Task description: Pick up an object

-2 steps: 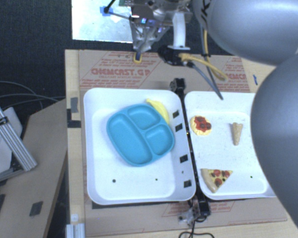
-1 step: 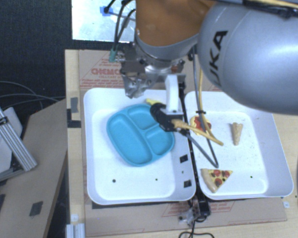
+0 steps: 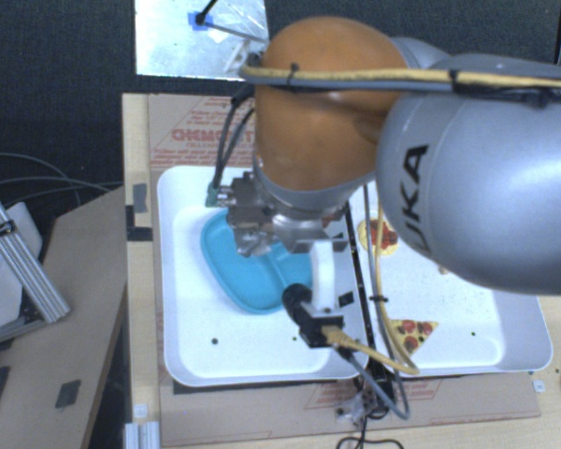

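A flat blue dish (image 3: 246,286) lies in the left white bin (image 3: 189,349), toward its middle. My gripper (image 3: 253,243) hangs under the orange wrist band, right over the dish's far part. The wrist and the big grey arm hide the gripper's tip and whether it touches the dish. In the right bin (image 3: 510,344) lies a toy pizza slice (image 3: 414,329) near the front. A second pizza piece (image 3: 386,236) peeks out beside the arm.
The arm's bulk covers the upper right of the view and most of the right bin. A black connector with cables (image 3: 309,322) dangles over the wall between the bins. Cardboard (image 3: 192,124) lies under the bins, with a wooden bench surface at left.
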`<state>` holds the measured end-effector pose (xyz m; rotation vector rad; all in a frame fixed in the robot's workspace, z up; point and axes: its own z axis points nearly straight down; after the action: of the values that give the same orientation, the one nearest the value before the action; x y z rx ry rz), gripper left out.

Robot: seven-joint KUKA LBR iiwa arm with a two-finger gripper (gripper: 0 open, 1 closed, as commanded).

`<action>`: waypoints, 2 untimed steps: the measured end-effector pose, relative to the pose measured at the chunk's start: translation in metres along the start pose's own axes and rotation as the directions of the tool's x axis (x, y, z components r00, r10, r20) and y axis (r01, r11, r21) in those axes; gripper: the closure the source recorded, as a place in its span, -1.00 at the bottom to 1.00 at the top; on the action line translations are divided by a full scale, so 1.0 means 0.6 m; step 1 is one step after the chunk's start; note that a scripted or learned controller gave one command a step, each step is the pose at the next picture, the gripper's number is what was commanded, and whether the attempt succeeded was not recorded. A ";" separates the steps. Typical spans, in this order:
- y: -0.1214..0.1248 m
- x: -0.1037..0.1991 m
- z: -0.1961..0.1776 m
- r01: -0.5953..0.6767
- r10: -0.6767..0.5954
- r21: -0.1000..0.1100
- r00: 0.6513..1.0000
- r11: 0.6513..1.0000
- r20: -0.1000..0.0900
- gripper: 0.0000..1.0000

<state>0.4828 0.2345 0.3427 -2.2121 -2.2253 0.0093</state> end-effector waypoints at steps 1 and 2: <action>0.058 -0.003 -0.267 -0.001 0.001 -0.027 1.000 1.000 -0.010 1.00; 0.099 -0.105 -0.073 -0.012 0.012 0.000 1.000 1.000 0.003 1.00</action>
<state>0.5429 0.1717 0.3865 -2.2268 -2.2136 0.0117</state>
